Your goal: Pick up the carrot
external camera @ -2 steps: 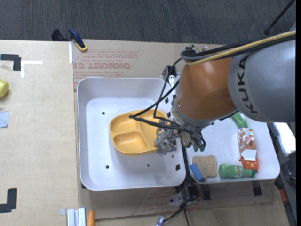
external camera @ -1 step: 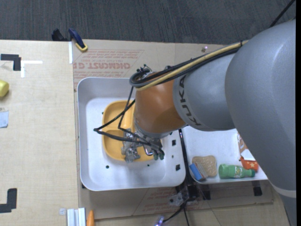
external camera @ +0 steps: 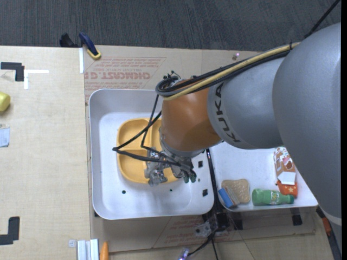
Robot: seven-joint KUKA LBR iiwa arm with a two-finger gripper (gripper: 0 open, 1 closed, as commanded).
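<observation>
My gripper [external camera: 156,174] hangs low inside the left white bin [external camera: 108,199], below the orange band of the arm [external camera: 187,121]. It is over the near edge of a yellow-orange dish-like object [external camera: 132,145] that lies in that bin. The wrist and its black cables cover the right part of the dish and whatever lies under them. I cannot make out anything carrot-shaped in the exposed part of the bin.
The right bin [external camera: 244,156] holds a bread slice [external camera: 236,188], a green bottle [external camera: 272,197], a small blue item [external camera: 226,198] and a red and white packet [external camera: 285,172]. A yellow object [external camera: 3,102] lies on the bench at far left.
</observation>
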